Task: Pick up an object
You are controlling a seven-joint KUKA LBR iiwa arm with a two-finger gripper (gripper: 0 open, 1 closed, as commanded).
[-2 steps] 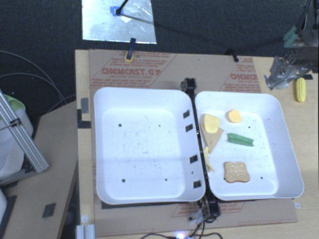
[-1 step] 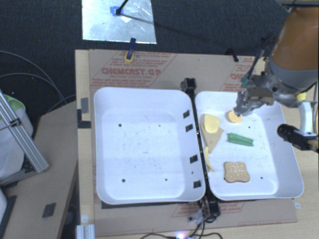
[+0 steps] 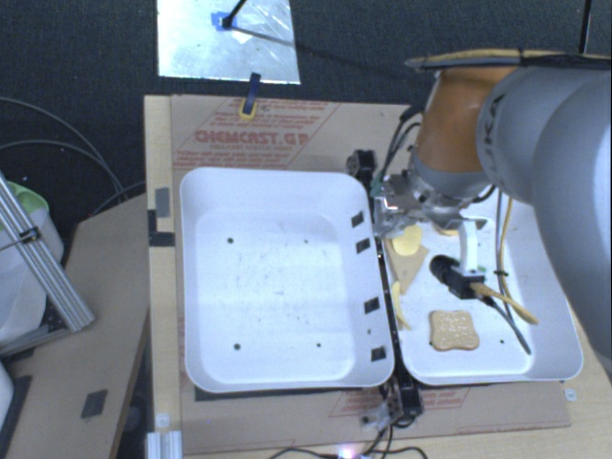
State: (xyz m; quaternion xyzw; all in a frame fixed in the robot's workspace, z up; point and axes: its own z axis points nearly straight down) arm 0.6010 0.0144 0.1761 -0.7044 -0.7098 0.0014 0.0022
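Observation:
My gripper [image 3: 390,210] hangs low over the far left corner of the right bin [image 3: 555,352], close to the wall shared with the left bin. The grey arm and its orange band cover much of that bin's far side. Just below the gripper lie a round pale yellow piece [image 3: 408,242] and a pale yellow wedge [image 3: 409,268]. A thin yellowish strip [image 3: 398,306] lies along the bin's left wall. A tan square cracker [image 3: 452,330] rests near the front of the right bin. I see nothing held in the gripper.
The left bin [image 3: 277,280] stands beside the right one, with black clips [image 3: 368,275] along the shared wall. Both bins sit on a cardboard sheet [image 3: 258,132]. A shiny metal plate [image 3: 228,25] lies beyond the bench.

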